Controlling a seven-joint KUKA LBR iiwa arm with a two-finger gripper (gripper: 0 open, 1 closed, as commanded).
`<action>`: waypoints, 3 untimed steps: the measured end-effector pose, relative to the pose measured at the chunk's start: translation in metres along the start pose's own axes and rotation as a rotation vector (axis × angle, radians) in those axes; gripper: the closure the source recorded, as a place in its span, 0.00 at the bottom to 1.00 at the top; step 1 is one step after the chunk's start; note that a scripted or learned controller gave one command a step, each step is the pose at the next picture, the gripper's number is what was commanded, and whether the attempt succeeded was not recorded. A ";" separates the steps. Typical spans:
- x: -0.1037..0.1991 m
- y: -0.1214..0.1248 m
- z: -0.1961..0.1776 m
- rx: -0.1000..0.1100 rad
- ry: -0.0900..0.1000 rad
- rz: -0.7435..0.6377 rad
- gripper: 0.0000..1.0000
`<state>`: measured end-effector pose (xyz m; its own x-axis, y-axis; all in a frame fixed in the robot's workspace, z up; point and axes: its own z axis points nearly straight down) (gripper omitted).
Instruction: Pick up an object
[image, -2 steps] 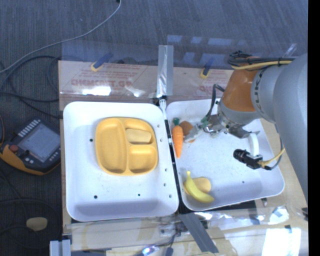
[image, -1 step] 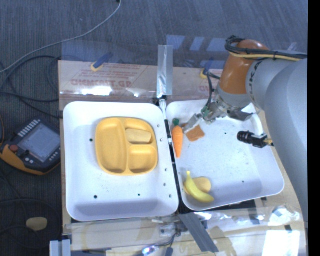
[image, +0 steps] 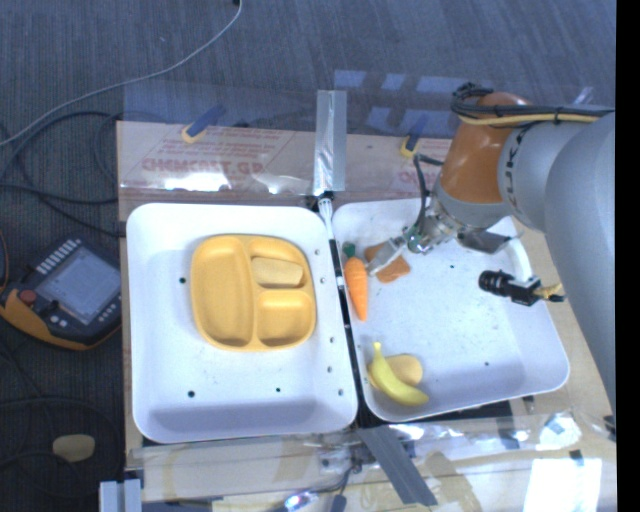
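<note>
- The arm (image: 560, 170) is a thick, rounded tube of smooth light grey, with a soft sheen on its casing, entering from 3 o'clock.
- An orange band (image: 478, 160) wraps the arm above the wrist, glossy and dome-shaped, brighter at its top edge.
- A thin black cable (image: 470, 95) loops over the band at 12 o'clock, and another dark cable runs down its 9 o'clock side.
- Below the band sits a grey wrist flange (image: 470, 212), darker than the main casing.
- The gripper (image: 418, 238) is small, metallic silver and grey, with pale glinting parts, too fine to make out in detail.
</note>
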<state>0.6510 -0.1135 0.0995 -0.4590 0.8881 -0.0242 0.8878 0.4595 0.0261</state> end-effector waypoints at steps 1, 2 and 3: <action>-0.004 0.005 0.001 0.009 0.008 -0.020 0.00; -0.007 0.009 0.002 0.017 0.017 -0.031 0.00; -0.008 0.003 0.001 0.008 0.012 -0.125 0.00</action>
<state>0.6576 -0.1195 0.0987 -0.5666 0.8239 -0.0148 0.8237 0.5668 0.0158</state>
